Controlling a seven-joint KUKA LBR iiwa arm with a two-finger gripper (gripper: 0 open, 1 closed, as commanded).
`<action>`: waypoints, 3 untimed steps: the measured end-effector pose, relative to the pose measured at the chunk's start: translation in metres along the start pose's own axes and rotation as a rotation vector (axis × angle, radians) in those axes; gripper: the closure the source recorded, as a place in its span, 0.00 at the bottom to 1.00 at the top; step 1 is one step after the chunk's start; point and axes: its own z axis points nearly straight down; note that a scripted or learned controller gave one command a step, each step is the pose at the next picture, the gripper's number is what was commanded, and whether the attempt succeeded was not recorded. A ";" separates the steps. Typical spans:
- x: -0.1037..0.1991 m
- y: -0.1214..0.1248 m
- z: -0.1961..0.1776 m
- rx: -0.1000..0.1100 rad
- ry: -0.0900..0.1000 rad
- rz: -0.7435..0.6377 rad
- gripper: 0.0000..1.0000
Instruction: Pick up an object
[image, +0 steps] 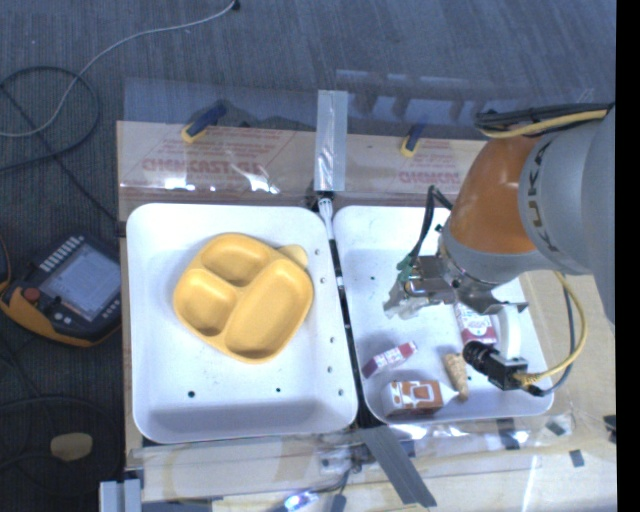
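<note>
The gripper (408, 298) is hovering over the right white bin (368, 240); whether it is spread or closed cannot be told. The small red-and-white packet (388, 358) is lying apart, nearer.

Dish (243, 295) sits in left bin (152, 400), box (415, 396) in right bin (372, 245)

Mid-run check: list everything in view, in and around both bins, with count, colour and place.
Bins: 2, white, side by side: left bin, right bin.
Divided plate: 1, yellow, left bin.
Small packet: 1, red and white, right bin.
Box: 1, brown, right bin, front edge.
Cork-like piece: 1, tan, beside the box.
Second packet: 1, red and white, right bin.
Pendant: 1, grey and orange, floor, left.
Arm: 1, grey and orange, above right bin.
Gripper: 1, over right bin.
</note>
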 end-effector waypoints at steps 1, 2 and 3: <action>-0.039 0.010 -0.028 0.000 -0.002 -0.175 1.00; -0.070 0.015 -0.069 -0.001 -0.001 -0.154 1.00; -0.070 0.015 -0.069 0.000 -0.002 -0.154 0.00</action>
